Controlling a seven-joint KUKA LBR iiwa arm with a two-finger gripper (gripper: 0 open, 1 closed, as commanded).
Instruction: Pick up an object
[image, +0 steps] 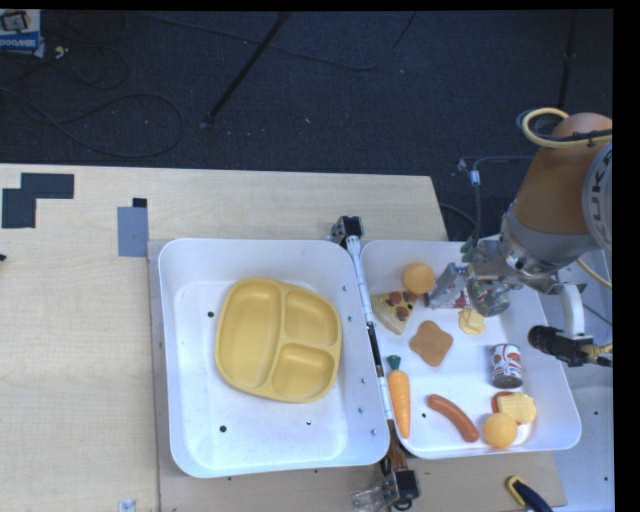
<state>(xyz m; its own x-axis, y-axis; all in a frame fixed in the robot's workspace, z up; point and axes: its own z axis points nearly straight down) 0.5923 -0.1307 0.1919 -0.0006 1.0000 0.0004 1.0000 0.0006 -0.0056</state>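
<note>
Nearest the camera, at the lower edge of the bench, a black clip (385, 492) is seen below the seam where the two bins meet, with a yellow-and-dark tool (527, 494) just right of it. Along the front of the right bin (560, 440) an orange ball (499, 430) is found touching a yellow-and-red toy (516, 407), with a sausage (453, 417) lying aslant just to their left and a carrot (399, 397) laid lengthwise near the bin's left wall. A small can (507, 365) is stood upright by the right side, and a brown toast-shaped piece (431, 343) is placed near the middle. Farther back, a pizza slice (394, 309) and an orange round fruit (419, 277) are set close together, while a small yellow piece (471, 321) is seen just below the gripper (478, 288). The gripper is lowered over the back of the right bin, beside a red-and-grey object that cannot be identified; whether the jaws are spread or closed cannot be told, and nothing can be seen held between them. The left bin (190, 420) is occupied by a yellow divided tray (277, 338) lying flat near its middle.
</note>
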